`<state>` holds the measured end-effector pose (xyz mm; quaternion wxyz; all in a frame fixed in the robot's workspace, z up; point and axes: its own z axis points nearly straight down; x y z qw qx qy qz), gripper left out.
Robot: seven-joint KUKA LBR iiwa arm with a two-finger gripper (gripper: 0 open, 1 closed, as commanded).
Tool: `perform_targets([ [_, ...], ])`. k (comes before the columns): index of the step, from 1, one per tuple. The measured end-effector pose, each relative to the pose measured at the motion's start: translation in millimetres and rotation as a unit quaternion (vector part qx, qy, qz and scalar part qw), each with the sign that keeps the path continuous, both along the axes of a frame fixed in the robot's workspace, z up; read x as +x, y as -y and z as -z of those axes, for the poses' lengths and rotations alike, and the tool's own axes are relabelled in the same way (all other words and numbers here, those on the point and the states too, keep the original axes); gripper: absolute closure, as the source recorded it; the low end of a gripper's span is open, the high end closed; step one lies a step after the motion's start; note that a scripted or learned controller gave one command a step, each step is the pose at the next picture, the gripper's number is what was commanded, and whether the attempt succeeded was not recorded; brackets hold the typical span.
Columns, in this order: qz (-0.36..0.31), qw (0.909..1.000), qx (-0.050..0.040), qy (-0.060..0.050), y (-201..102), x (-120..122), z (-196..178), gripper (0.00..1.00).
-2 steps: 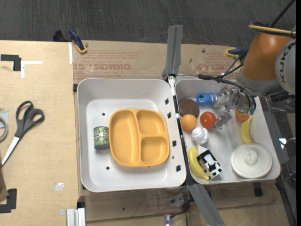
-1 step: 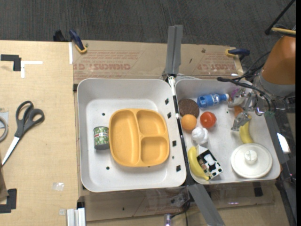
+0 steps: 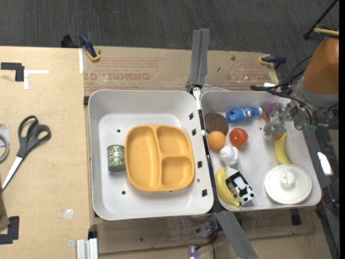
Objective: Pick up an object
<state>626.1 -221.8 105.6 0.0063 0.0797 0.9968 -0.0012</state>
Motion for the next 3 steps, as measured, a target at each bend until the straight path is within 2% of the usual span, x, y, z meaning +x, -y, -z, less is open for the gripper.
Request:
perform_targets([
  [1,-0.068,0.9977,0.0001,0.000,-13.3,-127.1,9.1,1.00],
  [2,-0.100,0.9949,0.0003,-0.004,0.1,-129.6,-202.3,1.00],
  [3,-0.083,0.9965,0.0015,-0.005,-1.0,-122.6,-56.9,1.00],
])
